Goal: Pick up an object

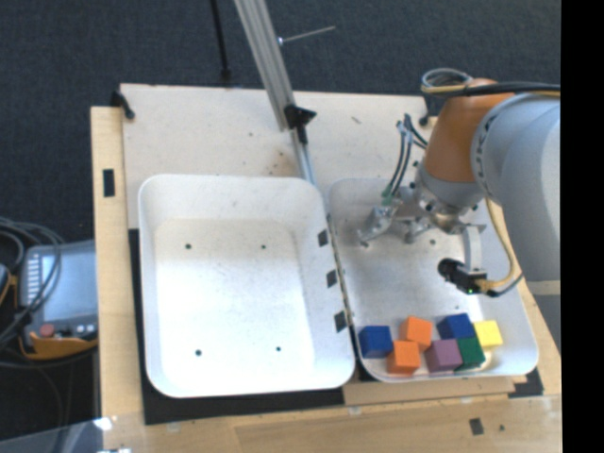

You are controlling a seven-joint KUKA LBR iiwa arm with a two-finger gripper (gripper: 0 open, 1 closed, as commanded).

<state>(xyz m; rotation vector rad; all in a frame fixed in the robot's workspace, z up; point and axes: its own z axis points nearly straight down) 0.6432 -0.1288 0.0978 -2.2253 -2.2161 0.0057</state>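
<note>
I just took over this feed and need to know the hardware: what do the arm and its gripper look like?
The arm is bulky, rounded and grey, with an orange band above the wrist. Thin green and pale cables run beside that band. The gripper is a small grey metal assembly. A black connector with yellow cable hangs just below it.
</note>
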